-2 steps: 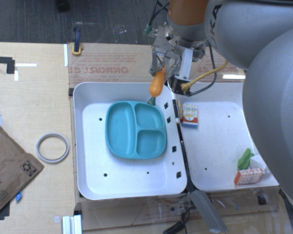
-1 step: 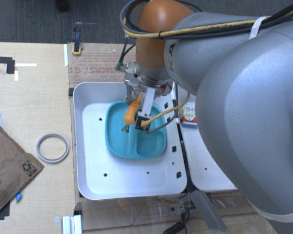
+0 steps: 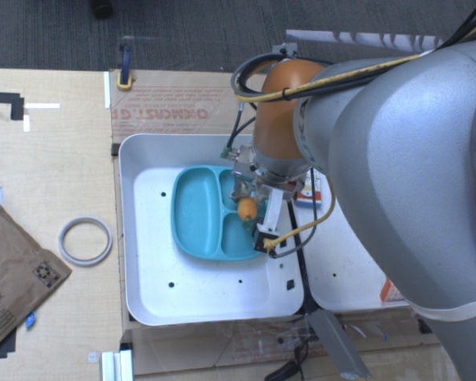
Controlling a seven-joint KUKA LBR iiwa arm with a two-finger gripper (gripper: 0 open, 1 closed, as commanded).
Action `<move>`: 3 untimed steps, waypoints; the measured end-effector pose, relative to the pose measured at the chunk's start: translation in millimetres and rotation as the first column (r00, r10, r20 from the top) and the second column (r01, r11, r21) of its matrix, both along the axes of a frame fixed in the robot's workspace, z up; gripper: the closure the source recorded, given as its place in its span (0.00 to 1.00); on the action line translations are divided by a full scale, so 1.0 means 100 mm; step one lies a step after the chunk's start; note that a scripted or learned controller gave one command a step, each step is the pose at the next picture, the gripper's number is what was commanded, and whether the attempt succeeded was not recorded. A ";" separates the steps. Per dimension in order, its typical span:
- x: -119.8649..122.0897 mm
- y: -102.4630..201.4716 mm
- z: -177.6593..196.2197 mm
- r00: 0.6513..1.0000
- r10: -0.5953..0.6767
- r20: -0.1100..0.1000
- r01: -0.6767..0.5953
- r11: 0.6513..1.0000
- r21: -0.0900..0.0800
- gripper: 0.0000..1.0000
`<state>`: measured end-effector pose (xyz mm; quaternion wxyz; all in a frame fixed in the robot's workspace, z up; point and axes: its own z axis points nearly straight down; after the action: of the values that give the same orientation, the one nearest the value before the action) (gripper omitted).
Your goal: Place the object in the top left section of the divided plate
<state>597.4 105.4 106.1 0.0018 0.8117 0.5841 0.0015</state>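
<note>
A teal divided plate [image 3: 194,213] lies in the left white bin [image 3: 147,292], with one large section on its left and two small sections on its right. My gripper [image 3: 247,205] hangs over the plate's right side, above the ridge between the two small sections. A small orange object [image 3: 246,209] sits between its fingertips, and the fingers are shut on it. The wrist and its cables hide part of the upper small section.
A red and white packet [image 3: 311,194] lies in the right bin, partly under the arm. A grey tape ring [image 3: 85,239] and a brown cardboard box [image 3: 12,272] rest on the wooden bench to the left. A blue clamp [image 3: 125,62] stands at the back.
</note>
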 end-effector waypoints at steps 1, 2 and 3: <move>-0.05 0.20 -0.02 1.000 0.019 0.024 -0.019 1.000 0.003 1.00; 0.26 -0.69 0.85 1.000 -0.009 -0.007 0.009 1.000 -0.001 1.00; 0.35 -0.24 1.13 1.000 0.019 -0.007 -0.019 1.000 0.000 1.00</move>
<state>632.0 81.7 219.1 -0.0001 0.8061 0.5918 -0.0013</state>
